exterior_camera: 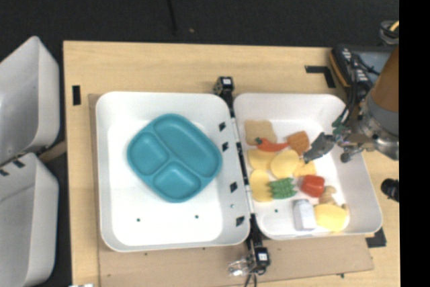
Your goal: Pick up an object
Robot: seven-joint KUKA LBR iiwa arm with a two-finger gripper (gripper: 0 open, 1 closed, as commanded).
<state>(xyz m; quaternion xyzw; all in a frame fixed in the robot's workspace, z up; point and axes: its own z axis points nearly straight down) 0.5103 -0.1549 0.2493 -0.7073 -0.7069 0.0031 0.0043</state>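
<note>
Pincer (321,147): we found it low over the right bin, at the upper right of the heap of toy food, its dark tips beside the orange piece; we could not tell its state, and we saw nothing gripped.
Arm (384,94): we noted it reaching in from the right, grey with an orange band above the wrist.
Right bin (356,208): we recorded a white, shallow bin carrying all the loose items, packed toward its left and lower parts.
Orange piece (298,141): it lay just left of the pincer tips; we could not tell whether they touched.
Red chilli (272,144): it lay below a tan slab (259,130), near the bin's left wall.
Yellow pieces (285,163): several lay clustered at mid-bin, touching one another.
Green piece (282,187): it sat between the yellow pieces and a red pepper (312,184).
Lower corner: a pale cup (304,215) stood beside a yellow lemon shape (332,216).
Left bin (121,225): we logged it holding a teal divided plate (174,156), lying flat.
Tabletop (148,67): light wood, bearing both bins side by side.
</note>
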